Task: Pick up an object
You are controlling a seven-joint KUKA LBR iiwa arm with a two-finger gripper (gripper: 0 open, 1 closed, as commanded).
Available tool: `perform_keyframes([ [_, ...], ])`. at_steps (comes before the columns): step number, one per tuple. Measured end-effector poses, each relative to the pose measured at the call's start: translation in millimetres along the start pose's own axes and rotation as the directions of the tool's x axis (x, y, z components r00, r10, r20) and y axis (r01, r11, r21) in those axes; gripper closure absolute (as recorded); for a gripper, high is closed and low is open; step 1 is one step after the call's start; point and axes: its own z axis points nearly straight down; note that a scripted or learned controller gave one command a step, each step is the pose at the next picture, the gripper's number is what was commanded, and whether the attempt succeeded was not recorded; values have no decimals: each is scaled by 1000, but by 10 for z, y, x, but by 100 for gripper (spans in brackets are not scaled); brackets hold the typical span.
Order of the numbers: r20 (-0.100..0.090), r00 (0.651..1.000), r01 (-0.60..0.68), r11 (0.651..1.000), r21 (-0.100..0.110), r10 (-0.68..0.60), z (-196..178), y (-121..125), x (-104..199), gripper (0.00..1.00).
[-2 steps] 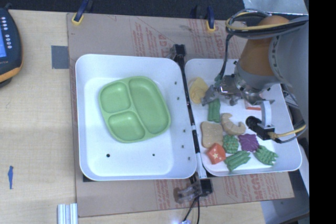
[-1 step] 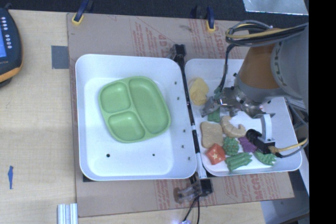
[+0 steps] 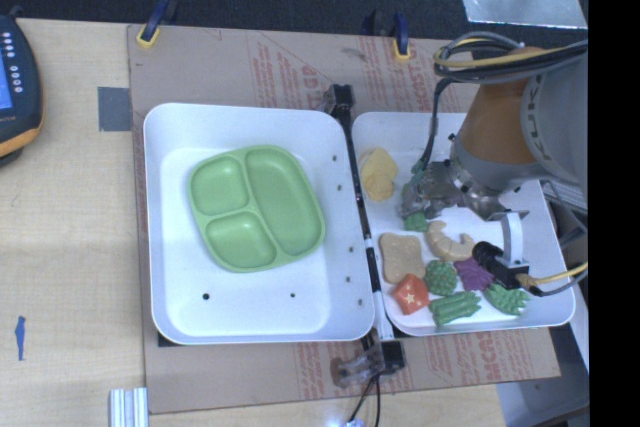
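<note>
Jaws (image 3: pixel 420 200) low in right bin (image 3: pixel 560 315), over its left-middle; can't tell whether anything is gripped. Just below: tan cashew-shaped piece (image 3: pixel 450 243), toast slice (image 3: pixel 400 255), red strawberry (image 3: pixel 410 293), green veggies (image 3: pixel 455 307), purple piece (image 3: pixel 473 273). Yellow chip (image 3: pixel 378 173) upper left. Left bin (image 3: pixel 170 215) holds green divided plate (image 3: pixel 257 207).

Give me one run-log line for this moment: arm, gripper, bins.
arm: over right bin | gripper: low among toy food, near yellow piece | grasp: cannot tell | left bin: green divided plate
</note>
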Motion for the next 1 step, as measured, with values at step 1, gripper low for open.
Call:
perform_keyframes([
  [1,-4,1000,5,1000,-7,-5,-943,-381,640,100],
])
